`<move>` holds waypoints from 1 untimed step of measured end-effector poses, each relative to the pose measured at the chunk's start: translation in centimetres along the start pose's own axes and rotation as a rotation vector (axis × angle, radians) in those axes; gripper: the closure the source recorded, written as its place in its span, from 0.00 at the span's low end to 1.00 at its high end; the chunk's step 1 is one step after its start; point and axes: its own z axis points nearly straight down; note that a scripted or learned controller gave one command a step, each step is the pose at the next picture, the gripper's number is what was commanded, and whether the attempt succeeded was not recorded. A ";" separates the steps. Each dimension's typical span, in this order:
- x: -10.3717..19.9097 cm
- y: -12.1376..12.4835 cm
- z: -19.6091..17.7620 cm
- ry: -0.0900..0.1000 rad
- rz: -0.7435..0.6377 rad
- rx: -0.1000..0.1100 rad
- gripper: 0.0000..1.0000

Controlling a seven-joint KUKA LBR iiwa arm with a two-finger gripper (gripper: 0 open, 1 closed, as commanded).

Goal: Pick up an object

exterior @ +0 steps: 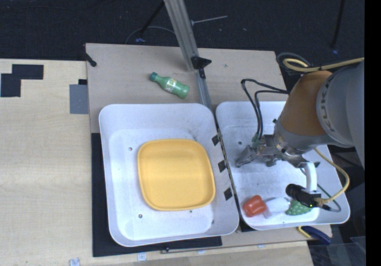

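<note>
My gripper [245,157] hangs over the left part of the right bin [238,122], pointing toward the bins' shared wall. Nothing shows in it. A small red object [255,205] lies at the front of that bin, below the gripper and apart from it. A green leafy object [296,209] lies to the right of the red one, near the front right corner. The large yellow plate [176,174] lies flat in the left bin [113,140].
A green bottle [169,85] lies on its side on the bench behind the left bin. A slanted metal rail [186,27] rises behind the bins. Black cables [257,104] loop above the right bin's back half.
</note>
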 end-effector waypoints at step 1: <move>-0.1 0.0 -1.1 0.001 0.002 -0.002 1.00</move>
